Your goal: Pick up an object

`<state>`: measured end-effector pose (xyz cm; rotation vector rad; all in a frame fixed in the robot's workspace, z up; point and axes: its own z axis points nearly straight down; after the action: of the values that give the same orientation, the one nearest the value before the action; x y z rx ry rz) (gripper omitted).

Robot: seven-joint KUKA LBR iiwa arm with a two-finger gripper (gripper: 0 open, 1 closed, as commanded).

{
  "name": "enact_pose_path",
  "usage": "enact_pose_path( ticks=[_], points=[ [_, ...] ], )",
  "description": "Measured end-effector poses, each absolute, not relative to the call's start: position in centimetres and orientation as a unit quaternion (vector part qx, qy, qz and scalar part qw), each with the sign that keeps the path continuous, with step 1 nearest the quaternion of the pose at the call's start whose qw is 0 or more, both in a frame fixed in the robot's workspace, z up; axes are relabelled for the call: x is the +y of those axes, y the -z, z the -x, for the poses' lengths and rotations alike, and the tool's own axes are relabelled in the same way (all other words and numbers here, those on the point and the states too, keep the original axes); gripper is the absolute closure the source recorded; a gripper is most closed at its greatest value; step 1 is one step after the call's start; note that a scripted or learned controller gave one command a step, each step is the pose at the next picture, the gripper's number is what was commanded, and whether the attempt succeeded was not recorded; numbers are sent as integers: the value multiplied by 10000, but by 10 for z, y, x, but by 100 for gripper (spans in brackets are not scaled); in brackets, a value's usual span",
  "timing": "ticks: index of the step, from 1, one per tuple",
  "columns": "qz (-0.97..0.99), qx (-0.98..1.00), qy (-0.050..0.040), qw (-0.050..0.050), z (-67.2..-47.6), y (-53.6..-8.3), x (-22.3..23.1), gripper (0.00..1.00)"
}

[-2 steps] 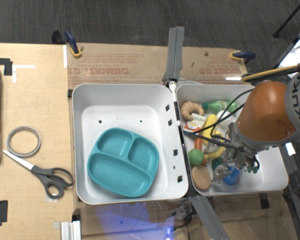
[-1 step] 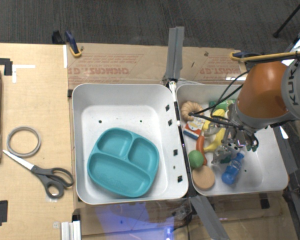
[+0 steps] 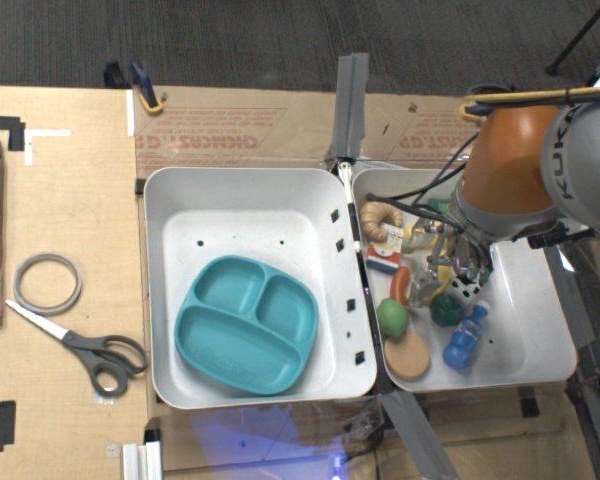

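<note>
Grey arm (image 3: pixel 580 158) reads "KU"; pincer (image 3: pixel 448 268) state unclear among toys.

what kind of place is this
Probably a robotics lab bench set up for picking trials: two white bins side by side, a teal divided plate in one, small toys beside the arm's hand.
</note>
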<state>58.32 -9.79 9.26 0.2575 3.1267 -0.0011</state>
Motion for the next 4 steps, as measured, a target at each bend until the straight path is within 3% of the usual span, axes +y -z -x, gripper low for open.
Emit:
enact_pose_path(
  ticks=[1,2,3,4],
  points=[
    [-635,9980,2,11,-533,-92,-107,0],
    [-757,9971,2,23,-589,-93,-99,0],
    [-1197,9928,0,5,-520,-92,-108,0],
    [-1767,9843,1,17,-560,-92,-92,0]
  ],
)
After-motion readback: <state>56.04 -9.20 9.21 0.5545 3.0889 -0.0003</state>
